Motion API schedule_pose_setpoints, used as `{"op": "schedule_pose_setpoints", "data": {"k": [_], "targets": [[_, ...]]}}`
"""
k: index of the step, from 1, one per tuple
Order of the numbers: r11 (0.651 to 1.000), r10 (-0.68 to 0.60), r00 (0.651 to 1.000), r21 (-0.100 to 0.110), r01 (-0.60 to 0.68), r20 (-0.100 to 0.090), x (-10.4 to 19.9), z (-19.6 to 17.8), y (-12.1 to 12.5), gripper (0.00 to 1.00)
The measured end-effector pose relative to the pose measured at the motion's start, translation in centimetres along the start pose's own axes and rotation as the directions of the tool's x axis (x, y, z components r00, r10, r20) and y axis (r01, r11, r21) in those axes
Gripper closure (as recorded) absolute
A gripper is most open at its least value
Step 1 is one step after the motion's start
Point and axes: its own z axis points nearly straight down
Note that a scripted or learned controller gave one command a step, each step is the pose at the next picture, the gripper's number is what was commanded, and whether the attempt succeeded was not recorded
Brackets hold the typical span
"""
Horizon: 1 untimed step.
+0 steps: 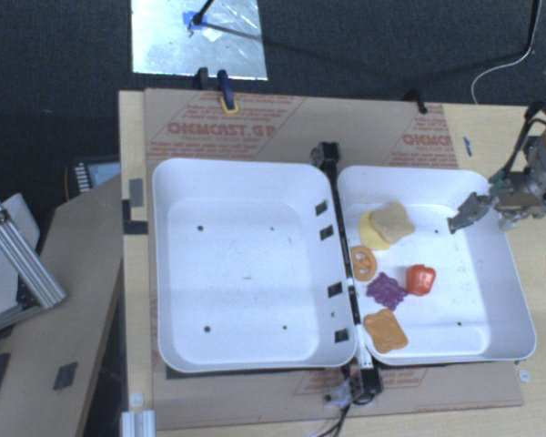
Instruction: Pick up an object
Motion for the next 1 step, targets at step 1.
{"op": "schedule_pose_setpoints", "data": {"k": [1], "targets": [[1.0, -0.007, 1.0, 0.004, 0.007, -0.003, 5.64, 11.51, 3.43, 0.0]]}}
